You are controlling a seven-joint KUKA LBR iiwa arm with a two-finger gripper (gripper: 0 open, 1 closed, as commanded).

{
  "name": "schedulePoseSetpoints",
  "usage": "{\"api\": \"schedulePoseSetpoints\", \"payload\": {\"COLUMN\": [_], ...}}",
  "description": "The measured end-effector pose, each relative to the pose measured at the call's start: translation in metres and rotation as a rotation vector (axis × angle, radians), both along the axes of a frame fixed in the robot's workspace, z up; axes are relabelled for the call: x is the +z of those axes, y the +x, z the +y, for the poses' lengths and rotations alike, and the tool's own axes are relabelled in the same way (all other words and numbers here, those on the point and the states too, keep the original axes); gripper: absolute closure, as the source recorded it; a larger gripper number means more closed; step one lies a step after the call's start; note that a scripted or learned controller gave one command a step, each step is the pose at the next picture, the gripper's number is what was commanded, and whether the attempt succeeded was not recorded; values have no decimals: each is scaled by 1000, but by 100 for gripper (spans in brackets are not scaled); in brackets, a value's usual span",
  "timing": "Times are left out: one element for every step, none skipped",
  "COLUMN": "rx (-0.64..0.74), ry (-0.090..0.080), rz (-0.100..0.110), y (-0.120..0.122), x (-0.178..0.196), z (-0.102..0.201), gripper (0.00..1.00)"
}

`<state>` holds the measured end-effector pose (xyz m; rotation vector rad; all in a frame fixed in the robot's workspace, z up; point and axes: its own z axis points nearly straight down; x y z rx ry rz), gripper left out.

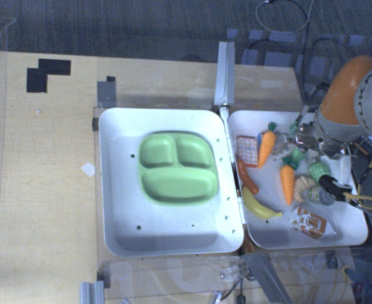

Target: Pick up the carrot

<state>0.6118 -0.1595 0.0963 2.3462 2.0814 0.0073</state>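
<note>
Two orange carrots with green tops lie in the right bin (357, 233). One carrot (266, 147) lies near the bin's far left, pointing toward me. The other carrot (288, 183) lies in the middle, tip down. The grey arm with its orange band (341, 100) reaches in from the right. Its gripper (299, 138) hangs over the bin's far side, between the two carrots' green tops and slightly right of the first carrot. I see nothing held in it.
The left bin (116, 170) bears a green divided plate (176, 168). Around the carrots lie a yellow banana (260, 206), a red pepper (246, 177), a red-and-white packet (246, 148), a small box (308, 222) and a green item (319, 170). Cables crowd the right edge.
</note>
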Motion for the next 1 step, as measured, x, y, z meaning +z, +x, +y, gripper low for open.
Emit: {"api": "schedulePoseSetpoints", "payload": {"rx": [-143], "ry": [8], "rz": [16], "y": [10], "x": [-8], "z": [-10], "gripper": [0]}}
